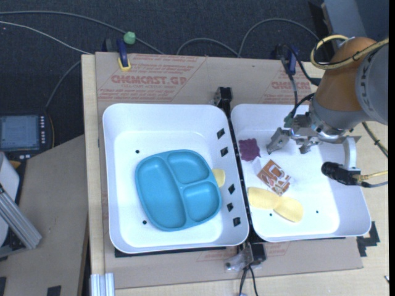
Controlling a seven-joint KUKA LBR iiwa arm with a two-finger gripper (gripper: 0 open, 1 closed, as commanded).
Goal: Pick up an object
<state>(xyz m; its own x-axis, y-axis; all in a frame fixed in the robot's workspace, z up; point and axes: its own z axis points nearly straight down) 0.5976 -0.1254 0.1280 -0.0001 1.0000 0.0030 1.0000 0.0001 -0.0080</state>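
Observation:
In the right bin (pixel 345 217) lie a small purple piece (pixel 248 148), a brown and white packet (pixel 274 176) and a pale yellow banana-shaped item (pixel 276 203). My gripper (pixel 290 142) hangs over the upper middle of this bin, right of the purple piece and above the packet. Its two fingers are spread open with nothing between them. The orange band (pixel 340 82) of the arm sits just above it.
The left bin (pixel 117 165) holds a blue divided plate (pixel 178 189) with a small yellow object (pixel 218 177) at its right edge. A black divider with clips (pixel 229 159) runs between the bins. Cables cross the bench behind.

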